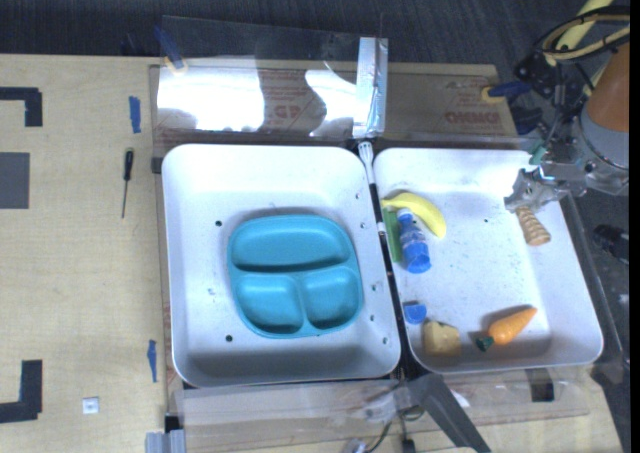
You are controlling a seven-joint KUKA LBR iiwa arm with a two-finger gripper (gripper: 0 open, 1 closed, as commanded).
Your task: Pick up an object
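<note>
Your gripper (528,193) hangs over the ridged tan object (537,228); I cannot tell its opening; centre over it before descending.

Glossy white plastic bins (190,181), a smooth matt blue plastic tray (293,273), a pale wooden bench (70,271).

The arm (606,111) reaches in from the right, its pincer (528,193) pointing down and leftward
</note>
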